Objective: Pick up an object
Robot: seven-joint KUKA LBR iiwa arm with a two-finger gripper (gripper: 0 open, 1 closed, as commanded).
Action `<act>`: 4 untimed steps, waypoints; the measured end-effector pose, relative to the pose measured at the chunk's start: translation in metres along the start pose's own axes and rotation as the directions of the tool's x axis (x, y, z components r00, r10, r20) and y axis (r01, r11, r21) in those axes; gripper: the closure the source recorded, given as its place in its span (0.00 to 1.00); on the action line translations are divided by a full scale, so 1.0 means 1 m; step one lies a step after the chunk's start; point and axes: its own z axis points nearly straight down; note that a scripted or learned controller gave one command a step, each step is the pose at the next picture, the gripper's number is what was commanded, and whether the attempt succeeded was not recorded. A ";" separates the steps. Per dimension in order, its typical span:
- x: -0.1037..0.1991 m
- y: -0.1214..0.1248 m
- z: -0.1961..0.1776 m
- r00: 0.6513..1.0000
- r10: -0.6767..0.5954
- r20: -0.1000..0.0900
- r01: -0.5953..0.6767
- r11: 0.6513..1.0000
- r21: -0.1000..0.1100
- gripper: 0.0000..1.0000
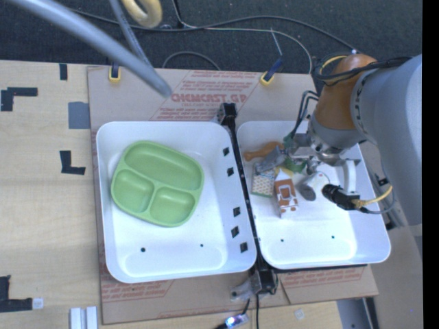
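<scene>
Since the near part of the right shallow white bin [357,249] lies bare | small orange-and-white box [286,196] sits centre-right of frame, among clutter | grey two-finger gripper [302,162] just above it, jaws' state cannot be told | descend squarely over box | far left: green divided plastic plate [158,182].

Green divided plate [157,183] in the left white bin [123,252], cardboard sheet [206,91] beneath, yellow clamps [114,74]

Grey arm with orange band [343,101] reaching into the right bin [343,249], small clutter of objects [274,177] just beside its jaws, green divided plate [158,184] well apart in the left bin [171,262]
</scene>
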 end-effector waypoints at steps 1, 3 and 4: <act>0.001 0.001 0.014 1.000 0.002 0.000 -0.002 1.000 -0.009 0.00; -0.006 -0.002 -0.038 1.000 0.001 0.001 -0.001 1.000 -0.009 1.00; 0.002 -0.002 -0.080 1.000 0.000 0.001 0.000 1.000 -0.009 1.00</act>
